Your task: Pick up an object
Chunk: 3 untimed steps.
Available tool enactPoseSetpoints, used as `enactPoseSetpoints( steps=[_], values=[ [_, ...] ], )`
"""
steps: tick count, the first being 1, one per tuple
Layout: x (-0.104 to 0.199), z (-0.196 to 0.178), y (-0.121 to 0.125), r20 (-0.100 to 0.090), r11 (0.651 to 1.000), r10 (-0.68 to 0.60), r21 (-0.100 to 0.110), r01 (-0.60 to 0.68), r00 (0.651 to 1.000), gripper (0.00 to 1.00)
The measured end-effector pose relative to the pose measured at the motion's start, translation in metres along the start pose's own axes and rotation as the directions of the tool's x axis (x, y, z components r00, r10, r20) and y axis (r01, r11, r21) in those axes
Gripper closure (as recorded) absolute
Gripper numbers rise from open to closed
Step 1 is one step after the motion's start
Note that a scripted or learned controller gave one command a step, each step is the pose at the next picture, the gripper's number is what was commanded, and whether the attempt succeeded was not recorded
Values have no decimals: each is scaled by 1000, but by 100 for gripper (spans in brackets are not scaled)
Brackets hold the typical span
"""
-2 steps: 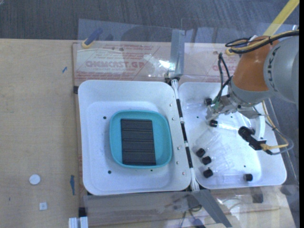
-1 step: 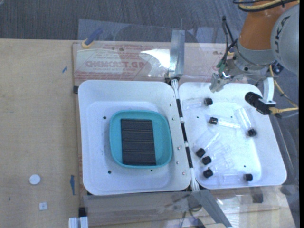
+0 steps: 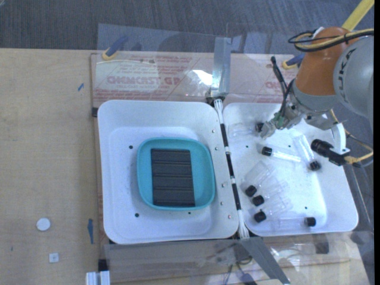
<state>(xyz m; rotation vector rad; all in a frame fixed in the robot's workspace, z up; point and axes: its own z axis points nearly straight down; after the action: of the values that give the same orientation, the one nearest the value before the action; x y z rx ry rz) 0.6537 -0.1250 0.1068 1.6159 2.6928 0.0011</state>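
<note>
Several clear vials with black caps lie scattered in the right bin point(image 3: 341, 203). One vial point(image 3: 279, 154) lies in the middle. A second vial point(image 3: 306, 150) is to its right. A third vial point(image 3: 260, 176) lies lower left, and others sit along the bin's front. My gripper point(image 3: 271, 127) is low in the bin's far-left part, tilted down and left. A black cap point(image 3: 259, 126) lies right beside its tip. I cannot see whether anything sits between the fingers.
The left bin point(image 3: 113, 177) holds a teal plate point(image 3: 203, 159) with a dark ridged block point(image 3: 172, 177) on it. A raised divider point(image 3: 227, 159) separates the bins. The grey and orange arm point(image 3: 320, 70) and its cables hang over the right bin's far right corner.
</note>
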Motion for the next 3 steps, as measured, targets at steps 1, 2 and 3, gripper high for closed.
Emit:
enactPoseSetpoints(
  steps=[1, 2, 3],
  values=[
    [0, 0, 0, 0, 1000, 0, 0, 0, 1000, 0],
    [43, 18, -36, 4, 999, 39, -6, -39, 999, 0],
    [42, 6, -35, 6, 999, 42, -12, -42, 999, 100]
  ],
)
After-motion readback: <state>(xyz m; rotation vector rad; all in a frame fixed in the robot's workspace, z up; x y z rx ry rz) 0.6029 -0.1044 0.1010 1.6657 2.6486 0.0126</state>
